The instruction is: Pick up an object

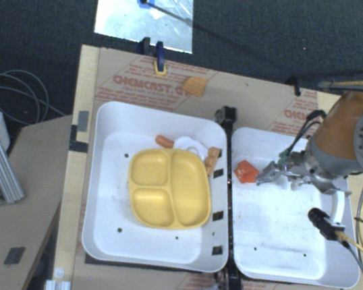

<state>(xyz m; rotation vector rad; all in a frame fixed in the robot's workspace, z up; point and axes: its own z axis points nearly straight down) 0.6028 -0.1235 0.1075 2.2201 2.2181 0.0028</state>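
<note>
An orange block lies by the inner wall of the right bin, the gripper just beside it, its opening impossible to judge, a yellow divided plate in the neighbouring bin.

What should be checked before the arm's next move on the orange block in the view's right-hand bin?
1. Target within reach: the orange block lies in the right-hand bin, right beside the gripper. Ok.
2. Block already gripped: cannot tell, as the tip is too small and blurred.
3. Nothing else crowding the block: no other loose thing lies against it. Ok.
4. Room on the wall side: the block sits close to the bin's inner wall, probably tight. Not ok.
5. Other things out of the way: the yellow plate lies in the left-hand bin, away from the arm. Ok.
</note>
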